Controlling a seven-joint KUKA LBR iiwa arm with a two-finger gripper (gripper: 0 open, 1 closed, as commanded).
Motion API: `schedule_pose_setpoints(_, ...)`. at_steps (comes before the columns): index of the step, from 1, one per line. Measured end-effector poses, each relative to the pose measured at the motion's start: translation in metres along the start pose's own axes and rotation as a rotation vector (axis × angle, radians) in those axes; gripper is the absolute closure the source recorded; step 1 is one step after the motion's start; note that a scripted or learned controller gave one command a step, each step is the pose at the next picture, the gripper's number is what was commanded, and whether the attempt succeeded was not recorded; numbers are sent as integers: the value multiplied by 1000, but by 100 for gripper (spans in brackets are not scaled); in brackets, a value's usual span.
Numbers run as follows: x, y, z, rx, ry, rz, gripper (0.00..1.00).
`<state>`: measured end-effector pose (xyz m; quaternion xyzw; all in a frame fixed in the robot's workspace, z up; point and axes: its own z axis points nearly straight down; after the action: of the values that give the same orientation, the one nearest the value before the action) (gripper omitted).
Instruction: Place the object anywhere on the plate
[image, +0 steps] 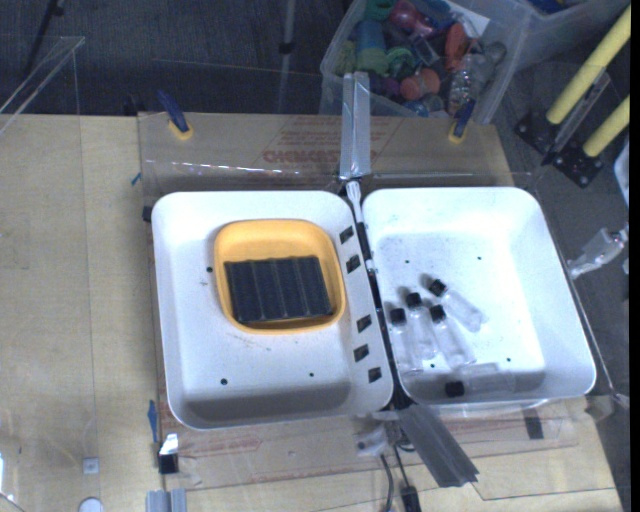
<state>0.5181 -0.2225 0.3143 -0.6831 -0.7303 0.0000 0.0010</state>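
Small clear vials (432, 318) with black caps, seemingly light and slippery, lie in the right bin (520, 215); one should be taken across its body. The jaws' state cannot be told. The yellow plate (278, 238) sits in the left bin (180, 300).

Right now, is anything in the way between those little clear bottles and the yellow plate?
Yes. The clear bottles lie in the right bin, and the yellow plate sits in the left bin. The raised rims where the bins meet, topped by a metal divider strip, stand between them. A dark ridged block covers much of the plate.
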Motion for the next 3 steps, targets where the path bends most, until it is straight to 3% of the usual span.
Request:
schedule_pose_setpoints(1, 0, -12, 36, -1, 0, -337, 0)
schedule_pose_setpoints(2, 1, -11, 48, -1, 0, -578, 0)
schedule_pose_setpoints(3, 2, -30, 60, -2, -1, -838, 0)
